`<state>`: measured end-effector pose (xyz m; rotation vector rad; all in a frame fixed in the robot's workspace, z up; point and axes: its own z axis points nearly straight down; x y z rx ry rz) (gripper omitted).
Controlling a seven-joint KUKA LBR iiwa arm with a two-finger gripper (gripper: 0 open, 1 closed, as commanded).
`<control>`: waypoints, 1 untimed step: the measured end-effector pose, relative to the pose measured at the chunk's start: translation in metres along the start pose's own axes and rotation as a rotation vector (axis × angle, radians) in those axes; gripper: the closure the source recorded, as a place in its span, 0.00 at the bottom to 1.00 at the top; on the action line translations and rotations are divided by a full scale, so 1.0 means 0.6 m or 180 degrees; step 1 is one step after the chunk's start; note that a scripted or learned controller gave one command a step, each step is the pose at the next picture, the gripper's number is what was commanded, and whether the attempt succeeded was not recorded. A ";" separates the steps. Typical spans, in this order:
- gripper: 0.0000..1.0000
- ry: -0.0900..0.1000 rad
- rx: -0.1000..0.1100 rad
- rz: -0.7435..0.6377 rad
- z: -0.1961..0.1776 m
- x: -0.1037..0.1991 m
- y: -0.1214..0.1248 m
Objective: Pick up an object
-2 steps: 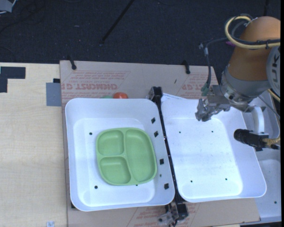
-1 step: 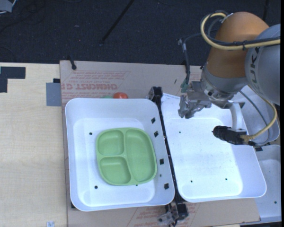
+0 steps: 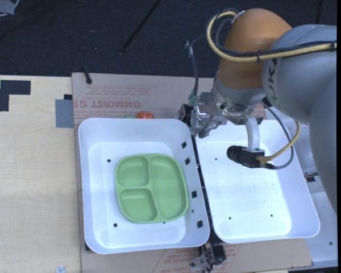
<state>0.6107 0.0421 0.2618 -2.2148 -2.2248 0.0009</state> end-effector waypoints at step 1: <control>1.00 -0.0003 -0.0001 0.0002 0.011 0.086 0.028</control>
